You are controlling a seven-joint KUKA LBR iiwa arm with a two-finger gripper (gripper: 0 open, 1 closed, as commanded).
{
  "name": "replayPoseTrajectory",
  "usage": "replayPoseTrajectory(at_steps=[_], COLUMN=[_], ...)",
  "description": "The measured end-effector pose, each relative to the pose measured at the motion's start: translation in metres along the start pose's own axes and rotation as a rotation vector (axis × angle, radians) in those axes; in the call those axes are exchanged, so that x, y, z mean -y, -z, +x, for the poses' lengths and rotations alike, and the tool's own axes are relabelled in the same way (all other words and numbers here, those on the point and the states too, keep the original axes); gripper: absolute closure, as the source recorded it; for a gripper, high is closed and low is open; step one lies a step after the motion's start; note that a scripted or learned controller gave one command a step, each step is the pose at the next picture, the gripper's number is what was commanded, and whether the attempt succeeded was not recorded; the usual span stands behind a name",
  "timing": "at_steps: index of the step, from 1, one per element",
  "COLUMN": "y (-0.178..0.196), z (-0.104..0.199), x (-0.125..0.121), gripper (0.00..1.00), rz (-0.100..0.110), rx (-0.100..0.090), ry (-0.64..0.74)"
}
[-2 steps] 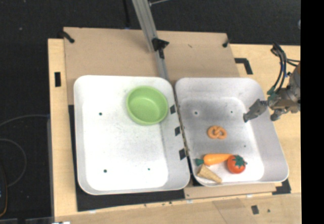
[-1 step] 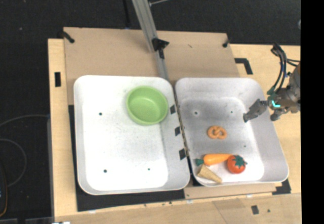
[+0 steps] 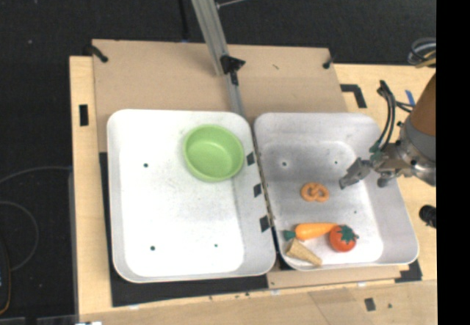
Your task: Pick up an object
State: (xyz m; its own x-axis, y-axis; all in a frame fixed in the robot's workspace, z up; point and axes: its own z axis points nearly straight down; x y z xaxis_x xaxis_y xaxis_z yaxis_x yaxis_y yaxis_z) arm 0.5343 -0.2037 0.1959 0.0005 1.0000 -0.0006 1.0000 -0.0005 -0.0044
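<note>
Just left of the tool (image 3: 367, 171), open-fingered and empty over the right bin (image 3: 308, 133), lies the pretzel (image 3: 315, 192); carrot (image 3: 314, 230) and tomato (image 3: 343, 238) sit nearer the front wall, likely harder to reach.

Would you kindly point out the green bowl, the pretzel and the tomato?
green bowl (image 3: 214, 153), camera view, inner floor of the bowl.
pretzel (image 3: 314, 192), camera view, middle of its twist.
tomato (image 3: 342, 240), camera view, red body.

Green bowl (image 3: 214, 153): upright, near the left bin's upper right corner.
Pretzel (image 3: 315, 192): flat, mid right bin.
Carrot (image 3: 313, 230): lying sideways, near the front wall.
Tomato (image 3: 343, 238): just beside the carrot's right end.
Tan wedge (image 3: 302, 252): front-left corner.
</note>
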Motion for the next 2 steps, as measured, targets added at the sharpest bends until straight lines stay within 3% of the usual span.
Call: replayPoseTrajectory(at_steps=[2], y=[-0.094], z=[-0.006], x=[-0.009], gripper=[0.00], rz=[-0.009], rx=[0.002], ry=[-0.002])
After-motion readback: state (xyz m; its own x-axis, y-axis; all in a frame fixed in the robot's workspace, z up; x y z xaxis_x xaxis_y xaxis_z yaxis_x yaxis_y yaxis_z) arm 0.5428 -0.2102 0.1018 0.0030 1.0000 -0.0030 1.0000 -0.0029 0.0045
